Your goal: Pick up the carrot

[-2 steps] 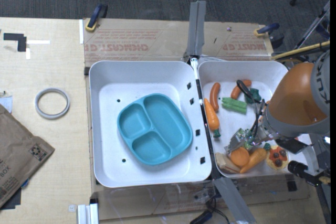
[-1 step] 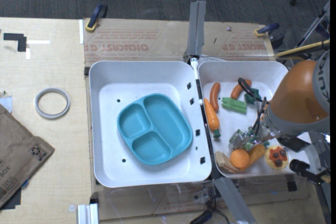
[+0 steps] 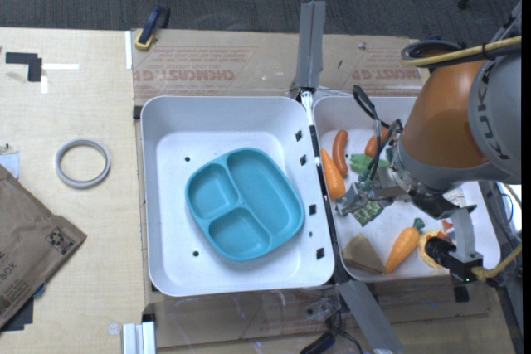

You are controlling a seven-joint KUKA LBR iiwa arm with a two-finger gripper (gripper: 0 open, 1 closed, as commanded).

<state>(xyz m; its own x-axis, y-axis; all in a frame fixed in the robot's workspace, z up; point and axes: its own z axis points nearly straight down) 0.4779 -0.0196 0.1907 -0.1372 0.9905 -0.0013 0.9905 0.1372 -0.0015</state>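
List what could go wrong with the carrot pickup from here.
1. The right bin is crowded: several orange pieces, including a carrot and a similar one, so the wrong one may get grabbed.
2. The arm hides part of the bin.
3. The gripper hangs over green scraps, which could get pinched.

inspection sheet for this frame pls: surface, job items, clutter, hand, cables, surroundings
Surface: two white bins side by side; left bin holds a blue divided plate.
Job's things: carrot lying in right bin, near its front; another carrot by the bin divider.
Clutter: red sausage-shaped toy, brown wedge, green bits under the wrist, all in right bin.
Hand: hand low over right bin; finger state unclear.
Cables: yellow-and-black cable looping above the arm.
Surroundings: tape ring, cardboard box, cardboard sheet.
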